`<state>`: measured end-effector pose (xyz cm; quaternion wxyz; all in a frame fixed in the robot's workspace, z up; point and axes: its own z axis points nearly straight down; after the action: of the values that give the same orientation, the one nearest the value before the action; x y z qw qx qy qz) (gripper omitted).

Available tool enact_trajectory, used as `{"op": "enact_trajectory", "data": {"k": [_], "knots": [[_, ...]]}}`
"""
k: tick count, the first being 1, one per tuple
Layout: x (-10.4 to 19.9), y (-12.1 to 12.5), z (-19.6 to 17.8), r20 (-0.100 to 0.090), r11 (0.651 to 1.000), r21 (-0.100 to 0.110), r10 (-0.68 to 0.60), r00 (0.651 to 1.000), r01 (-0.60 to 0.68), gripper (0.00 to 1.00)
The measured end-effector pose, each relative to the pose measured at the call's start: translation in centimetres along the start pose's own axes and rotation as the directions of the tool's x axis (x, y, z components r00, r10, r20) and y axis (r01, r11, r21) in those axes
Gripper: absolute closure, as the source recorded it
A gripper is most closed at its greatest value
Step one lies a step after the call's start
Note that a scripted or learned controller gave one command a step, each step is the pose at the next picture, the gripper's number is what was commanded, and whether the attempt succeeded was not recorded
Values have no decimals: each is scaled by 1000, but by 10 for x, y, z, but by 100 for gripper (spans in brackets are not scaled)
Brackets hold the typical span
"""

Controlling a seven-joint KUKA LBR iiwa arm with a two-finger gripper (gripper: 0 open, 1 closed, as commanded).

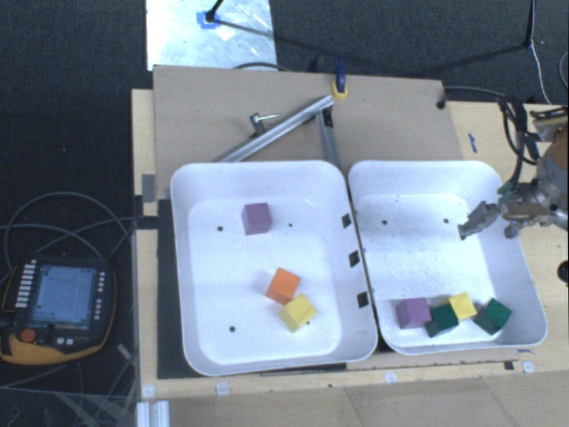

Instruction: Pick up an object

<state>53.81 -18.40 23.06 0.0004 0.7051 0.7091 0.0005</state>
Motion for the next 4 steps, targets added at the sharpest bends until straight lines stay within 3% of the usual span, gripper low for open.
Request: {"op": "enact_trajectory", "data": {"k": [1, 2, 4], "knots": [[0, 0, 0, 0, 1000, -1, 1, 1000, -1, 0], [-3, -3, 62, 0, 1000, 5, 4, 1000, -4, 0], [-7, -10, 142, 0, 1000, 3, 3, 1000, -3, 0]]}}
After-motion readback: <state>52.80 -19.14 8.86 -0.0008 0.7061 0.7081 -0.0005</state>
